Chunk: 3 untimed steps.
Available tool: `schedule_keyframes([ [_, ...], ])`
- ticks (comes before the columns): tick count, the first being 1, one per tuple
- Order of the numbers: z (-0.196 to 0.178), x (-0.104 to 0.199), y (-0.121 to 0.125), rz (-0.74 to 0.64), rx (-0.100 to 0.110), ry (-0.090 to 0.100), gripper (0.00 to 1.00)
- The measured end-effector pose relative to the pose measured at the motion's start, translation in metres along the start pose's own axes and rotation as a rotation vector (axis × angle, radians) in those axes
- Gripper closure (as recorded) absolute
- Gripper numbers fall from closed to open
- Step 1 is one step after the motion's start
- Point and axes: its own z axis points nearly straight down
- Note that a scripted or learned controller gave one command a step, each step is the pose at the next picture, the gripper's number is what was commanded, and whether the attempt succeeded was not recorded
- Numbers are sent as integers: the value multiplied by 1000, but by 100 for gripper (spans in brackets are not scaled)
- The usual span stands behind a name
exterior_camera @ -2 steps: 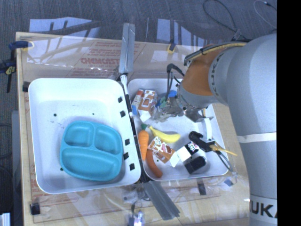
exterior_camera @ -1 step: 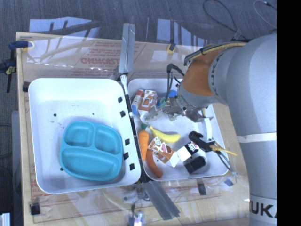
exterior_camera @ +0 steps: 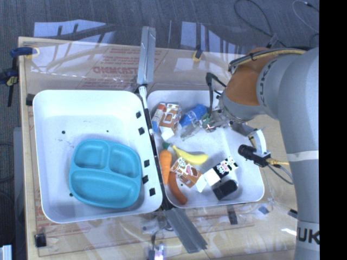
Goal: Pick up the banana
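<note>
The yellow banana lies in the middle of the right bin, its tip pointing toward the divider. It rests against a small printed carton and an orange carrot. My gripper hangs over the bin's back half, above and slightly right of the banana and apart from it. It is close to a blue and clear wrapped item. The arm's orange band sits just behind the gripper.
A red and white carton stands at the right bin's back left. A black and white block and a black object lie at its front right. The left bin holds a blue compartment tray.
</note>
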Motion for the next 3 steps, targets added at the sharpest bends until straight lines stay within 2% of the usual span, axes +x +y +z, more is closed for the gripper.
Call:
schedule_keyframes([
  [1,8,71,-75,-5,-7,-19,0],
  [2,1,77,-73,-17,-1,-7,100],
  [3,-92,114,33,107,3,3,100],
])
